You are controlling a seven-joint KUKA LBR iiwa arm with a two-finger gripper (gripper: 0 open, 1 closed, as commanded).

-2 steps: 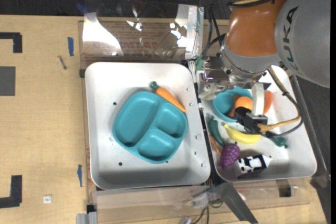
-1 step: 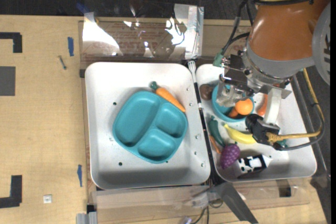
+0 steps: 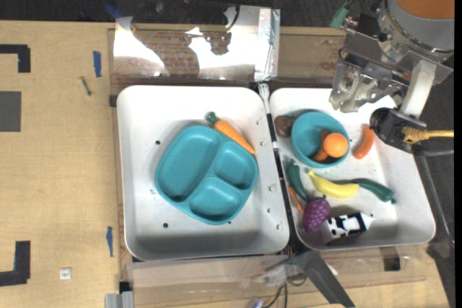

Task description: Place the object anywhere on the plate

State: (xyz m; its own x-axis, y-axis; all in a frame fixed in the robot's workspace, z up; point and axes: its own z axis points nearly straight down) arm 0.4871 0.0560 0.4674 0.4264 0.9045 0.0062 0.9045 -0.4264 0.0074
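A teal divided plate (image 3: pixel 189 164) lies in the left white bin (image 3: pixel 137 155). An orange carrot (image 3: pixel 235 135) with a green top rests against the plate's upper right rim, partly over it. My gripper (image 3: pixel 356 99) hangs above the far edge of the right bin (image 3: pixel 411 213), just beyond a teal bowl (image 3: pixel 304 132). It is open, with nothing between its fingers, and well to the right of the plate and carrot.
The teal bowl holds an orange ball (image 3: pixel 334 146). Around it lie a banana (image 3: pixel 333 187), purple grapes (image 3: pixel 315 213), a black-and-white toy (image 3: pixel 348 224), a green pod (image 3: pixel 375 189) and a red-orange pepper (image 3: pixel 363 143). Crumpled foil (image 3: pixel 195 47) sits behind the left bin.
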